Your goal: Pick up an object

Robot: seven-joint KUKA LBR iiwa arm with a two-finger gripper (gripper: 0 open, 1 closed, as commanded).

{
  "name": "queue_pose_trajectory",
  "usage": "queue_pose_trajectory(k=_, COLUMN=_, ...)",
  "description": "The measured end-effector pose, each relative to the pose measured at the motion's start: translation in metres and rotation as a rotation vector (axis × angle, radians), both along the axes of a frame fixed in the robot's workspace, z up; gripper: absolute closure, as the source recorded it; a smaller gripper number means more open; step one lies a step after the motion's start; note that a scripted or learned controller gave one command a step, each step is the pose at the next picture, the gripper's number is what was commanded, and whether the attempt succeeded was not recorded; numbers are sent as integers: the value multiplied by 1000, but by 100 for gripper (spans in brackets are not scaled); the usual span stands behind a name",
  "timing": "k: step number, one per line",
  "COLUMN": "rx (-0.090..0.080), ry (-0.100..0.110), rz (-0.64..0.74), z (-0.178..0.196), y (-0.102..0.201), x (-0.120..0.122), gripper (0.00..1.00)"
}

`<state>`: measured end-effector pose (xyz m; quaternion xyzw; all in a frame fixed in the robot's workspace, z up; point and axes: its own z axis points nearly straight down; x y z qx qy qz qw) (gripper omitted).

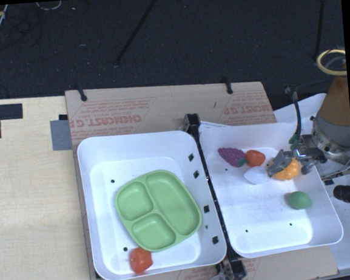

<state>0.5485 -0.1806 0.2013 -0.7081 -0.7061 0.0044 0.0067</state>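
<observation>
Claw [285, 168] low in the right white plastic bin [274, 234], jaws closed around a small orange-yellow toy piece [289, 171]; looks like a pick in progress; red round toy [255, 157] just left of claw; green blob [298, 200] just below, untouched.

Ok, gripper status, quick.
Gripper: shut on the orange toy in the right bin.
</observation>
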Motion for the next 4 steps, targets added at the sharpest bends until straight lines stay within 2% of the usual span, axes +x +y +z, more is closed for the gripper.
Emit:
queue_pose_trajectory(k=1, rx=-3, ry=-15, rz=3, z=8, y=0, x=3, gripper=0)
queue_pose_trajectory(k=3, rx=0, ry=-9, rz=4, z=-84, y=14, x=8, gripper=0)
queue_pose_trajectory(k=4, rx=-2, ry=-11, rz=3, z=-115, y=15, x=8, gripper=0)
